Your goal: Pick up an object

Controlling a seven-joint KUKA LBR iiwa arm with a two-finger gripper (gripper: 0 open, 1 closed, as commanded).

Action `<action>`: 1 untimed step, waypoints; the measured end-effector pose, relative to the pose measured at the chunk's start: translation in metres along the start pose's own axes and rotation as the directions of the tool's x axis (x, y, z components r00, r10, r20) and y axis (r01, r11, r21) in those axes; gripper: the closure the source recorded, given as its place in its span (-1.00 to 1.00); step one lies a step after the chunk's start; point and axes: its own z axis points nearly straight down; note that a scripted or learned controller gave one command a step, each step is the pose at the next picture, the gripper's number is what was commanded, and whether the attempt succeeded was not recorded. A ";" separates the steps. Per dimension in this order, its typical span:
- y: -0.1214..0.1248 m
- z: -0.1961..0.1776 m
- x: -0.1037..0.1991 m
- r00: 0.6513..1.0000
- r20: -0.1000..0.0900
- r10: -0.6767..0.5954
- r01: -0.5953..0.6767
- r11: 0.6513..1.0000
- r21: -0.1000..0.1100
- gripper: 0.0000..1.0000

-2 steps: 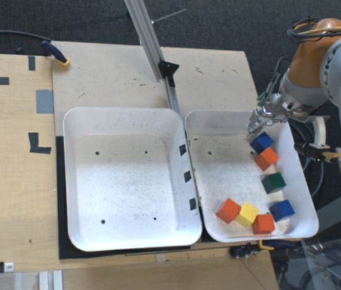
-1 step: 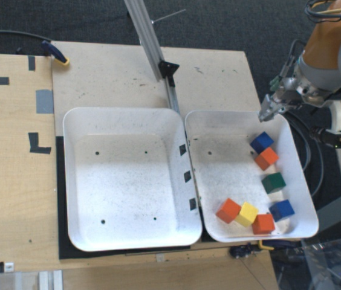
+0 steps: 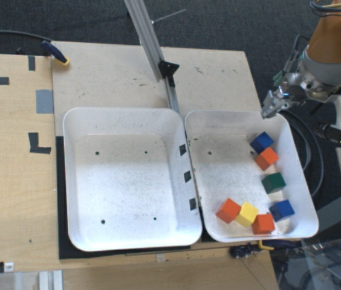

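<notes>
Pale wooden bench [image 3: 13, 180], grey tape patches [image 3: 45, 101], dark carpet floor [image 3: 68, 8] — slanted metal rail [image 3: 143, 26]

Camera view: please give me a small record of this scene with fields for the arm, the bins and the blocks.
arm: grey with orange band, gripper over the far right corner of the right bin
right bin: holds seven blocks
blocks along right wall: blue block, orange block, green block, second blue block
blocks at near edge: orange block, yellow block, orange block
left bin: white, speckled floor
held object: none visible
</notes>
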 end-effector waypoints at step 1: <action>-0.022 0.009 0.046 1.000 -0.001 -0.002 0.002 1.000 0.004 1.00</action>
